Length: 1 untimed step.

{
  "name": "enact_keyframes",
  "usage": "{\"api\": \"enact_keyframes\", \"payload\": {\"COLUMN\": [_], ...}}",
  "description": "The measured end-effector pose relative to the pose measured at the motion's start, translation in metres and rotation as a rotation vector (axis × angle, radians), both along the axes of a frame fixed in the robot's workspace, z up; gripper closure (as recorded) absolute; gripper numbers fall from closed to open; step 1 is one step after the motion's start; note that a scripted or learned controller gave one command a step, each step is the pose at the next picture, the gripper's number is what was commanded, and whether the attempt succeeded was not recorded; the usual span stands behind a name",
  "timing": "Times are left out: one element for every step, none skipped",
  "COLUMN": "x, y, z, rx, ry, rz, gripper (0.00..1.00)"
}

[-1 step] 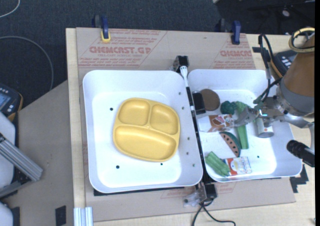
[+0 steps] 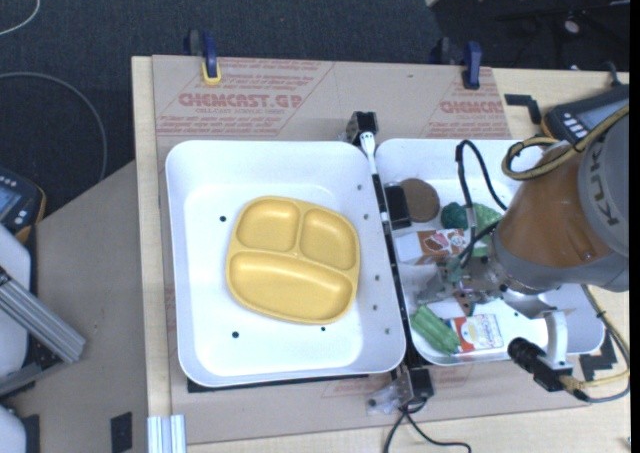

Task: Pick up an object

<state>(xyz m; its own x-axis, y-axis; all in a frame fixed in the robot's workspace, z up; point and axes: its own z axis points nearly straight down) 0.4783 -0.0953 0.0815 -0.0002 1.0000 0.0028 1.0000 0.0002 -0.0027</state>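
The right bin [image 2: 425,153] holds several small objects. A brown round piece [image 2: 421,199] lies at its far left, beside a dark green lump [image 2: 455,213] and a leafy green piece [image 2: 484,215]. A white card with a red picture [image 2: 441,241] lies below them. A green pod-shaped item [image 2: 434,327] and a white and red packet [image 2: 484,332] rest near the front edge. My gripper [image 2: 453,283] is low in this bin, between the card and the green pod. The wrist and cables hide its tips.
The left bin [image 2: 190,241] holds a yellow divided plate [image 2: 293,259]. A black clip [image 2: 396,205] sits on the rim between the bins. The grey and orange arm [image 2: 550,231] covers the right bin's right half. Blue clamps [image 2: 208,49] hold the board's far edge.
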Motion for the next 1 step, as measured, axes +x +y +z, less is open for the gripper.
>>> {"api": "enact_keyframes", "payload": {"x": [0.0013], "y": [-0.0021], "z": [0.0135], "rx": [-0.003], "ry": [-0.006], "rz": [-0.002], "gripper": [1.0]}}
